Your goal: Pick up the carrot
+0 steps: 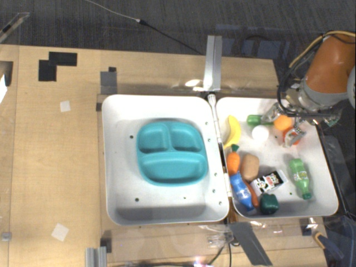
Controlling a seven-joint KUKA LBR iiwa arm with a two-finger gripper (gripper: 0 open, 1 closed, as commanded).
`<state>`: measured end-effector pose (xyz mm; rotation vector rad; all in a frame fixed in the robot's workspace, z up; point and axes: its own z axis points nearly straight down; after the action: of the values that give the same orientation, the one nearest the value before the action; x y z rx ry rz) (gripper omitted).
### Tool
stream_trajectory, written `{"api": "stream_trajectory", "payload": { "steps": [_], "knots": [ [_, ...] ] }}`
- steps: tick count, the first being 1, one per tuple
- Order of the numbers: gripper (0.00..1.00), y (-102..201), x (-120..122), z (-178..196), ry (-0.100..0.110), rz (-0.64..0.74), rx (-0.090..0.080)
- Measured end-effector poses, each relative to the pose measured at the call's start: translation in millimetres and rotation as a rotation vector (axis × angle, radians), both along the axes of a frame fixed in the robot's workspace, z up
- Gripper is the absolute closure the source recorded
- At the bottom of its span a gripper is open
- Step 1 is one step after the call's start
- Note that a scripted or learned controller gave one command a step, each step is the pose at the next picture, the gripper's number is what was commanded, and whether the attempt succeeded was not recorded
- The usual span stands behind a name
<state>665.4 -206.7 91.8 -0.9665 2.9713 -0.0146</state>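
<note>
Approach step: gripper [286, 128] low in right bin [325, 204], finger state unreadable; next, crossing to carrot [233, 161].

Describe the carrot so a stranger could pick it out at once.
Look in the right bin, along its left wall next to the divider. Just below the yellow banana lies the carrot, small and orange with a green top, touching the brown potato and above the blue bottle.
</note>
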Motion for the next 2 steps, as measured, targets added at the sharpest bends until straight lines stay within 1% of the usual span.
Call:
{"api": "stream_trajectory", "payload": {
  "steps": [1,2],
  "knots": [
    [1.0,0.7,4.4,16.3,-0.016,-0.002,0.0],
    [1.0,95.7,-60.1,-1.9,0.003,-0.377,0.012]
  ]
}}
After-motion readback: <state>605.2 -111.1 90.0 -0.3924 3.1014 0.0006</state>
